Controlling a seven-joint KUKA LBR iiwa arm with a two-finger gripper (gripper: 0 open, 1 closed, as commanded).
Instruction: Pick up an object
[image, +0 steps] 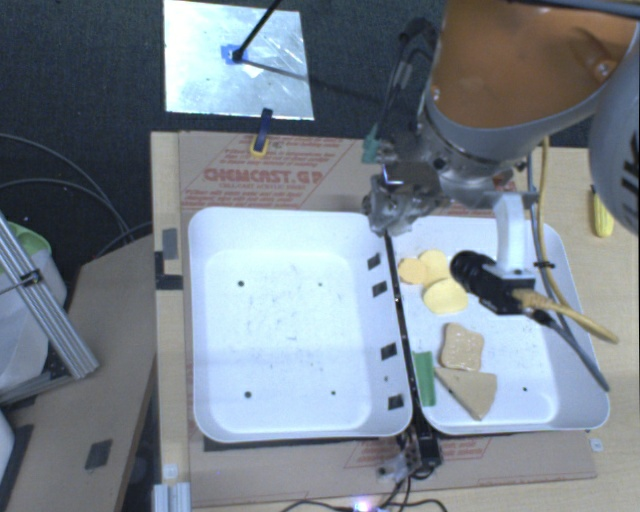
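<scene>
The tool (400, 212) hung over the bin wall (397, 300); I could not tell its grip. It might bump that wall.

Even, fairly bright overhead light, soft shadows. White bins (280, 330) near blown out, mild glare on their floors. Metal sheet (238, 60) at top reflects light in patches. Arm (520, 70) close to lens, blurred, orange band soft. Dark floor loses detail. Overall low resolution, slightly grainy, small objects soft.
</scene>
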